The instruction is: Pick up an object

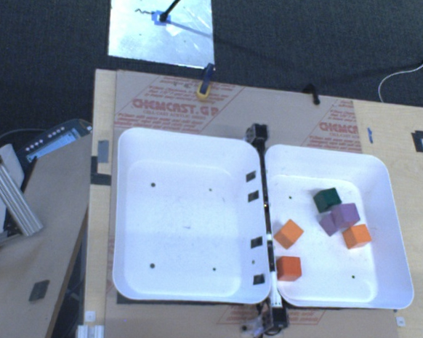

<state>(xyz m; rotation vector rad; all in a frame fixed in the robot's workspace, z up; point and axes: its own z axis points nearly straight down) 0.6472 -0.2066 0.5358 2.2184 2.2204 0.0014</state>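
Observation:
The right bin [385, 185] holds several small blocks. A dark green block [327, 198] sits toward its middle, touching a purple block [348, 213] and a second purple block [330, 223] just below it. An orange block [357, 236] lies to their lower right. Another orange block [289, 233] rests near the bin's left wall, and a red-orange block [288, 268] lies below it close to the front left corner.
The left bin [136, 151] stands beside the right one, joined by a black clip strip [260, 214]. Both rest on a brown cardboard sheet [173, 103] on the wooden bench. A shiny metal plate [162, 21] lies behind on the dark floor.

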